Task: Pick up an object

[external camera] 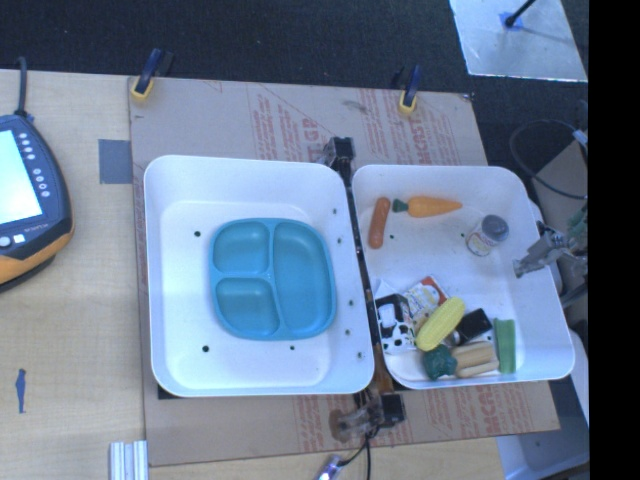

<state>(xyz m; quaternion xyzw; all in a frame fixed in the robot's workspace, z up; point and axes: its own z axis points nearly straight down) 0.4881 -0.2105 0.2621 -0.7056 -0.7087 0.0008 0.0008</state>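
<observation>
The right bin point(452, 174) holds several small objects. An orange carrot point(432, 206) and a brown sausage point(379, 222) lie near its far side, with a small grey-lidded jar point(488, 233) to their right. At the near side a yellow corn cob point(440, 324), a green block point(504, 345), a tan wooden piece point(476, 358), a dark green item point(437, 364) and a black-and-white card point(394, 326) are clustered together. My gripper point(532, 258) is at the bin's right rim, just right of the jar, partly cut off by the view's edge. Nothing is visibly held in it.
The left bin point(180, 188) holds a blue divided plate point(273, 277). A teach pendant point(25, 193) lies on the bench at far left. Clamps point(147, 76) point(408, 88) pin the cardboard sheet at the back. Cables and a bracket point(365, 418) sit between the bins at the front.
</observation>
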